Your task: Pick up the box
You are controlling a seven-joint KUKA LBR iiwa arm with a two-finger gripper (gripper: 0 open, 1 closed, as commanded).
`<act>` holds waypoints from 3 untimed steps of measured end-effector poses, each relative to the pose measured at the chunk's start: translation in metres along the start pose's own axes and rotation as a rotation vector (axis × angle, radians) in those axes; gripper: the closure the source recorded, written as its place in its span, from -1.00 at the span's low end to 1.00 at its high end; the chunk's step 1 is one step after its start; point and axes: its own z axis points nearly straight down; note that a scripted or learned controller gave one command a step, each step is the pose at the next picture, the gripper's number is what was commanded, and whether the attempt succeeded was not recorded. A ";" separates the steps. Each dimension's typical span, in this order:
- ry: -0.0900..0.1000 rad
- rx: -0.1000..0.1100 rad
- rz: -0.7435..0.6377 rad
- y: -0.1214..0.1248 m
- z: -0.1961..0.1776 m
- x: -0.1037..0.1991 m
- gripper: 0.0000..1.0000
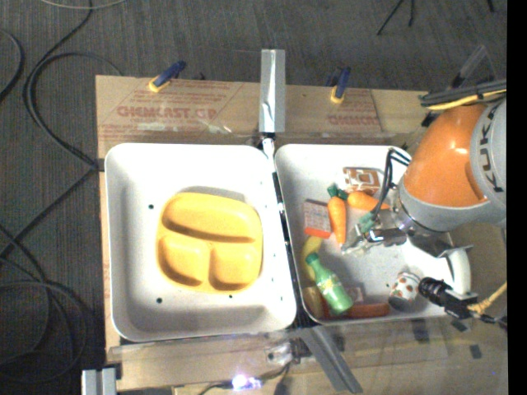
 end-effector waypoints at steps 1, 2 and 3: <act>-0.001 0.001 0.353 0.005 0.006 0.046 1.00; -0.002 0.005 0.351 0.005 0.000 0.046 1.00; 0.002 -0.007 0.591 -0.001 0.106 -0.020 1.00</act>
